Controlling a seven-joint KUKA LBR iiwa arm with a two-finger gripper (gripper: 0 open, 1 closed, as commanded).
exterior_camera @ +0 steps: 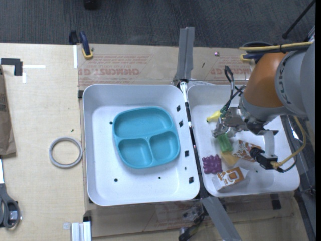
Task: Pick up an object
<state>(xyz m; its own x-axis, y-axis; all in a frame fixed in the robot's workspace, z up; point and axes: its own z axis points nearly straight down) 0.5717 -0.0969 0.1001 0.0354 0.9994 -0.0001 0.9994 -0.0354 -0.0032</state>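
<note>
The right bin holds several small items. A green object lies near its middle, with a purple bunch of grapes in front of it and a small brown and white carton at the front edge. A yellow piece sits toward the back left, and a printed packet lies to the right of the green object. My gripper hangs low in the right bin, right at the green object's far end. I see nothing lifted.
The left bin holds a blue divided plate. A grey tape ring and scissors lie on the bench at the left. A grey post stands behind the wall between the bins. Cables trail off my wrist at the right.
</note>
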